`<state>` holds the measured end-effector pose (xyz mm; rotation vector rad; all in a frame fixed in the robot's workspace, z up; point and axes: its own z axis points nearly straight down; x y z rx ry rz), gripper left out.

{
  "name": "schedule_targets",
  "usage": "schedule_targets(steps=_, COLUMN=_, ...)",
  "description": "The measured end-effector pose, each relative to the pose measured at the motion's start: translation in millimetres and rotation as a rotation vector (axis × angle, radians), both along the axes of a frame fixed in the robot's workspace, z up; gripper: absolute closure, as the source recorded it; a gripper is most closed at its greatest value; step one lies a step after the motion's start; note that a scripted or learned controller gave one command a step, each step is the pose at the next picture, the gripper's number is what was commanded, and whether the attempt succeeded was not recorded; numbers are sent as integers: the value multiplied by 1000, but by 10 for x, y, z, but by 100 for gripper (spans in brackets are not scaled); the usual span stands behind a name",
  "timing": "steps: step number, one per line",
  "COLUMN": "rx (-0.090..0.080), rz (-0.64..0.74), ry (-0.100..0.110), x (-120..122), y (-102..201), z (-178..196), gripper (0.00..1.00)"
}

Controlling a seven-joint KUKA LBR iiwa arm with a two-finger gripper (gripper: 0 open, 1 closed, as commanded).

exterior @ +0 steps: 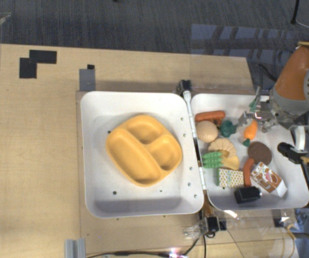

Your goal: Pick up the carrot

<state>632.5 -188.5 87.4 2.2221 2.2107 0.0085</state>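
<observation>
Now, step: close on the carrot (250,132) — come straight down, centre the fingers across its orange body, not the green tip.
Carrot: right bin (300,198), upper middle, between the teal toy (228,127) and the gripper (260,115).
Jaws: just above the carrot — opening unclear, cannot tell; nothing visibly held.

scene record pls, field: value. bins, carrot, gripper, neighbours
left bin: holds a yellow divided plate
right bin: holds mixed toy food
carrot: upper part of the right bin, orange with a green end pointing down
gripper: directly above the carrot's upper end; contact unclear
jaws: state cannot be told
near carrot: sausage to its left, brown disc below it
task status: carrot appears to be still in the bin
</observation>
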Motion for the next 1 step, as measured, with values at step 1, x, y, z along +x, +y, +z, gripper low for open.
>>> schedule_targets(steps=1, rx=0, rz=6, ry=-9, x=34, y=22, z=135, gripper=100)
